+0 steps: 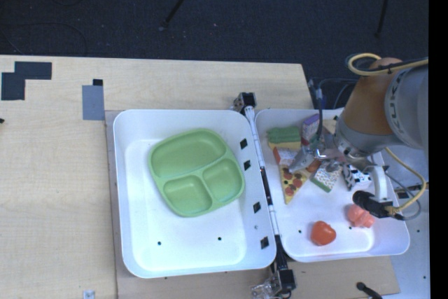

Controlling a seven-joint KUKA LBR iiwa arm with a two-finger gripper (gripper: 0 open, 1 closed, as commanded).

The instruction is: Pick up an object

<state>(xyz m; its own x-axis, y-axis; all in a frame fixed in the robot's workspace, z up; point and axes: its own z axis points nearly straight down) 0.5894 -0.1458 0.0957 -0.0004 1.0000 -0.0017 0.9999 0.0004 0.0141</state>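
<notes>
The right bin (392, 243) holds several small items. A pizza slice (292, 184) lies near its left wall, with a green block (283, 134) behind it. Beside the slice is a small green and white box (325, 179). A red tomato-like ball (323, 232) and a salmon-pink piece (360, 216) rest near the front. My gripper (309, 157) hangs low over the bin's back left, just above the pizza slice and next to the box. The wrist hides what lies directly beneath it.
The left bin (140, 234) bears a green divided plate (196, 171). A ridge with black clips (256, 178) separates the two bins. The grey arm with its orange band (367, 108) covers the right bin's back right corner, and cables (402, 196) trail along its right side.
</notes>
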